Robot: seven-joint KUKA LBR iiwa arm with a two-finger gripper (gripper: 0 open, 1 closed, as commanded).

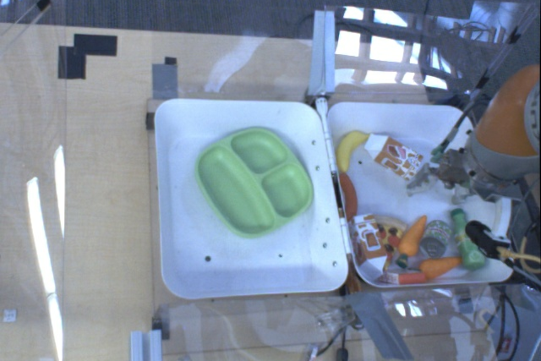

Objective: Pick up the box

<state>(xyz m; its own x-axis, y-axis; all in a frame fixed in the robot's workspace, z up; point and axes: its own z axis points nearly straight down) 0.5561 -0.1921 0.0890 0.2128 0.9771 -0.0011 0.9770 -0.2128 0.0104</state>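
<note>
An orange and white box (396, 155) lies tilted in the upper part of the right bin (439, 116), just right of a yellow banana (349, 150). A second, smaller orange and white carton (367, 234) lies near the bin's front left corner. My gripper (428, 173) hangs low over the bin, right beside the first box's right edge. The grey wrist and orange band (507, 127) rise behind it.
The right bin also holds two carrots (413, 236) (439, 267), a small can (436, 237), a green item (467, 245) and a reddish item (347, 194) by the left wall. A green divided plate (254, 180) sits in the left bin (182, 266).
</note>
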